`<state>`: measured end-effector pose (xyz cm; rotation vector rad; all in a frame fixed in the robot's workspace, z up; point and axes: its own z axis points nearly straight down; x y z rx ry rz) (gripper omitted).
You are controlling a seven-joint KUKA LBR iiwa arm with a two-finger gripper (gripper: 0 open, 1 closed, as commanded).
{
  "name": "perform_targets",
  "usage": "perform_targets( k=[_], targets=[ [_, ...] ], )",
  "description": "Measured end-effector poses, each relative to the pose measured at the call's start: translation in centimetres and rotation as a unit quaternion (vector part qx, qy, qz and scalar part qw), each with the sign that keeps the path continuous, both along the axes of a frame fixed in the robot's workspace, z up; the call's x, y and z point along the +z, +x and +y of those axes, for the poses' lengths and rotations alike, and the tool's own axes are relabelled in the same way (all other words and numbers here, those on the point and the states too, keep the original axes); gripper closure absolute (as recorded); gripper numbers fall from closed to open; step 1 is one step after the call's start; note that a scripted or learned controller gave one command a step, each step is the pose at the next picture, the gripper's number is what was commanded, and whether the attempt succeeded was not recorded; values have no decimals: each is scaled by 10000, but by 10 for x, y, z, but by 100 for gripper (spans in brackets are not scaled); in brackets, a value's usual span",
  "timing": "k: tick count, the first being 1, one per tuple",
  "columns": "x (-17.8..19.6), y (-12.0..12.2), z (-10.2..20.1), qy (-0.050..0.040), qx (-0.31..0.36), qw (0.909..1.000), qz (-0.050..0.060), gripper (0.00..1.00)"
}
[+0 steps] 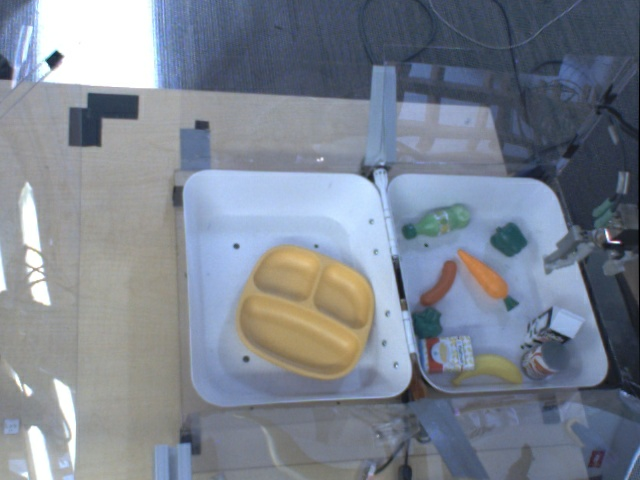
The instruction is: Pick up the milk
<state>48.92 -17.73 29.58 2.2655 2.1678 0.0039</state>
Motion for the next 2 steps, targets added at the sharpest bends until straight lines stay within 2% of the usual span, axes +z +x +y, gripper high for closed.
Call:
perform_targets(
  k=[1,2],
  targets=[
    [-166,-1,86,12,409,9992,22,0],
    [-50,1,30,-3,1241,9923,4,0]
  ],
)
